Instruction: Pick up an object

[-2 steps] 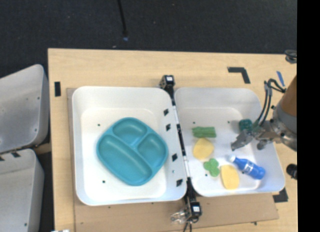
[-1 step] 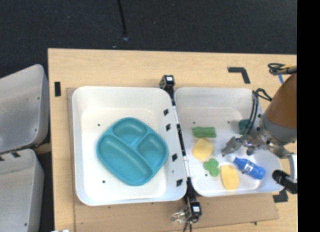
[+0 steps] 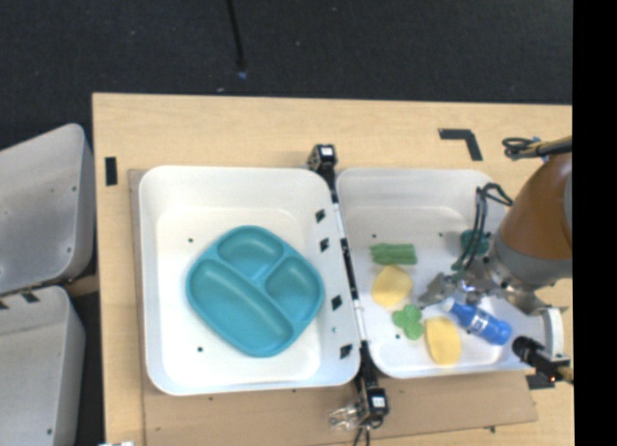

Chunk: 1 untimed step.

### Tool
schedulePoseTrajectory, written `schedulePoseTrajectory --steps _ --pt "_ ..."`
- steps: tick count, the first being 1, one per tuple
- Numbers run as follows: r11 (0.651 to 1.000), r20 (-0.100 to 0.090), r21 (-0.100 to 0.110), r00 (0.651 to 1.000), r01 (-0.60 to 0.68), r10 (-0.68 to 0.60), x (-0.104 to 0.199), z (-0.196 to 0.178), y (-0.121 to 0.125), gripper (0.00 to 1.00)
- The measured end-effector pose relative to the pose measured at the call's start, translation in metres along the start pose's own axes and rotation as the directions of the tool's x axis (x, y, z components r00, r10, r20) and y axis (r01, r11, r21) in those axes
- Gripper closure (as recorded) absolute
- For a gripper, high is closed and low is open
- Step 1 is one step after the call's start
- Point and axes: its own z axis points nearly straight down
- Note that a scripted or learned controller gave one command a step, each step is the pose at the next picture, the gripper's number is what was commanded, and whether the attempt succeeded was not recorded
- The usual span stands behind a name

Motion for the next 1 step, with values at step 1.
schedulePoseTrajectory --steps 1 --pt "1.0 0.001 -0.007 1.0 -0.006 0.006 -0.0008 -0.0128 0.0017 1.0"
